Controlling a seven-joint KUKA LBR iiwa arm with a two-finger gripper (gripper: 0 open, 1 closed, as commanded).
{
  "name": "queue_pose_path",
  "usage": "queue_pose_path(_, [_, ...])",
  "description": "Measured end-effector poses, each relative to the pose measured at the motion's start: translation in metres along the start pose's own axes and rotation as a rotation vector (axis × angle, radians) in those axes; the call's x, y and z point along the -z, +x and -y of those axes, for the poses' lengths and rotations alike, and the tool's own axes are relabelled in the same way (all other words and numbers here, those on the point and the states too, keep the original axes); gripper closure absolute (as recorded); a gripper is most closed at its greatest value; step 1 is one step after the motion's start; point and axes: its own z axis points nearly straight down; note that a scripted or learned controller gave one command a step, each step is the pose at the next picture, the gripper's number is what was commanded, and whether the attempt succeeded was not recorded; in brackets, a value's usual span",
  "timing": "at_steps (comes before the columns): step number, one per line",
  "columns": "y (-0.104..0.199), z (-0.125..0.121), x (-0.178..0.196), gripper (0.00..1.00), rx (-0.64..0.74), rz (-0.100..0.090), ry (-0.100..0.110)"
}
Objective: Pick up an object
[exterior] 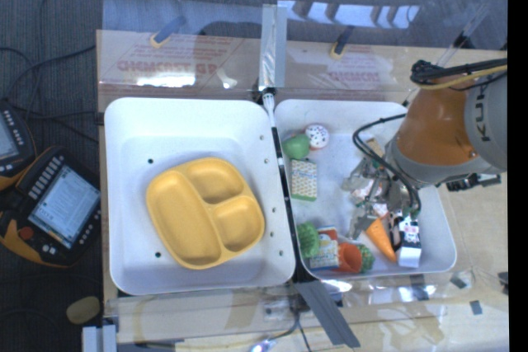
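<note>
The bench [190, 66] is lying broad under its clear plastic sheeting, carrying the two white bins side by side. The left bin [132, 128] is sitting wide and shallow, and the yellow divided tray [205, 212] is resting at a slant in its middle, taking up most of the floor. The right bin [338, 115] is sitting against it, sharing the centre wall, and this is where things are crowding in. The arm [445, 128] is reaching in from the right, orange band showing above the wrist, and the gripper [369, 198] is hanging low over the right bin's middle, among cables and metal parts; whether its claw is apart or together, I cannot tell from here. Just beside it, toward the front right corner, the orange carrot [380, 237] is lying tilted, with a small black-and-white box [407, 235] touching its right side. Along the front wall a green broccoli piece [308, 238] is sitting near a flat packet [324, 253] and a red-orange vegetable [353, 257]. Against the centre wall the patterned green card [304, 180] is lying flat, the green round fruit [297, 147] sitting just behind it, and the small speckled ball [317, 136] is nestling beside that.
</note>
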Motion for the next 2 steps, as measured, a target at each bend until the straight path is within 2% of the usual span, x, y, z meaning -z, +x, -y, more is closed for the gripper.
queue_pose_path(1, [0.021, 0.029, 0.001, 0.0, -0.125, 0.011, -0.002])
queue_pose_path(2, [0.02, 0.029, 0.012, 1.0, -0.122, 0.012, 0.001])
